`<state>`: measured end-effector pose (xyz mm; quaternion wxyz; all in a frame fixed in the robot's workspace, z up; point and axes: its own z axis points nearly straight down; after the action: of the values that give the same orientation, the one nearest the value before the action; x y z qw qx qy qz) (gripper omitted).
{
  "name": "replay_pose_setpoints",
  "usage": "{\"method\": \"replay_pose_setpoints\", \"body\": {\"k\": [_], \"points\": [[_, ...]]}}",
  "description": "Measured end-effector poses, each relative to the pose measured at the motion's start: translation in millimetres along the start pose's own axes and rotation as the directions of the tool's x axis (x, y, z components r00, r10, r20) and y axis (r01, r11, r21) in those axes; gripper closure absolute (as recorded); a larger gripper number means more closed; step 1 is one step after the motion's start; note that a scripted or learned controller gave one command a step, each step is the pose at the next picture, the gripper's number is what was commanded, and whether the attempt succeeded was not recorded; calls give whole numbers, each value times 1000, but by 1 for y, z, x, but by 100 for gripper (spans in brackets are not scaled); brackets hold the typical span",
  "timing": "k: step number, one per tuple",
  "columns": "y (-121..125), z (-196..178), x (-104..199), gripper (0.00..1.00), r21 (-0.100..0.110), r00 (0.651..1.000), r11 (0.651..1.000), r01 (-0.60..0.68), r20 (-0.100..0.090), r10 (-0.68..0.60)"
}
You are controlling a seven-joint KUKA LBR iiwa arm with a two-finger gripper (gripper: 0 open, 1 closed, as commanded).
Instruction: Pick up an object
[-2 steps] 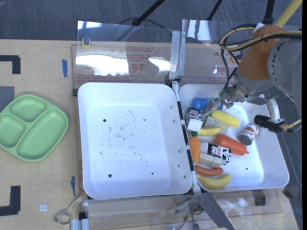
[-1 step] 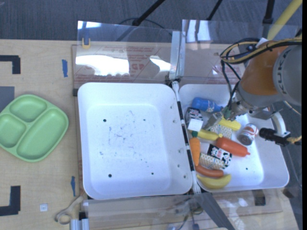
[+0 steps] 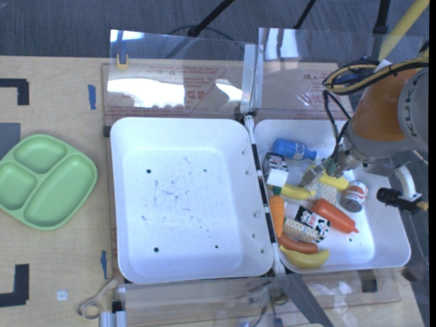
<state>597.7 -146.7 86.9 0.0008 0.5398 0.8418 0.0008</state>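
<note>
Toys are lying crowded in the right bin (image 3: 388,247), and the arm is reaching into their middle from the right side. The gripper (image 3: 325,172) is hanging low over a yellow piece (image 3: 334,181), near a blue bottle (image 3: 294,148) and a small metal can (image 3: 354,195); whether it is touching the yellow piece is not clear. How the jaws are standing, wide or narrow, I cannot tell, because the wrist is covering them and the part is small and dark. Nothing is showing between them, so I am not judging that anything is held. The yellow piece is looking like light, stiff plastic with a smooth skin, so it may be slipping if taken at its end; taking it across the narrow middle seems safer. An orange carrot (image 3: 334,214), a second carrot (image 3: 276,213) at the bin's left wall and a banana (image 3: 305,257) are lying close by, some touching each other, so neighbours may be pushed. The arm (image 3: 385,111) is bending down steeply, its orange band above the wrist. The left bin (image 3: 129,142) is sitting beside, and a green tray (image 3: 44,181) is resting well apart on the bench.
</note>
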Motion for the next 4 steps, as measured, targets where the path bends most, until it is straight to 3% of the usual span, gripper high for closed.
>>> {"method": "replay_pose_setpoints", "body": {"k": [1,2,3,4], "points": [[26,-60,-14,0,-2,989,989,150,3,-150],[-8,-75,25,0,0,989,989,146,0,-146],[8,0,7,0,-3,1000,1000,9,2,-9],[15,-56,9,0,-2,993,993,117,3,-117]]}}
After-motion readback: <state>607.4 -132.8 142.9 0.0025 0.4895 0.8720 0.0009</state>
